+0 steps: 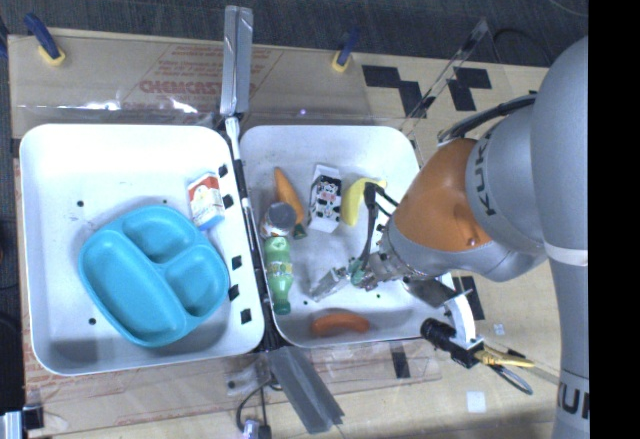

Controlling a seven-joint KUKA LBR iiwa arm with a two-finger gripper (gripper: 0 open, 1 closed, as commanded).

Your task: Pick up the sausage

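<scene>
The sausage (339,323), an orange-brown link, lies flat near the front wall of the right bin (400,142). My gripper (335,281) hangs just above and behind it, reaching in from the right with its metal fingers pointing left. The fingers look spread with nothing between them. A small gap separates the fingertips from the sausage.
In the right bin lie a carrot (289,192), a green bottle (278,272), a grey can (279,218), a cow-print carton (325,197) and a banana (356,200). The left bin (60,157) holds a blue divided plate (155,273) and a small red-white carton (205,200).
</scene>
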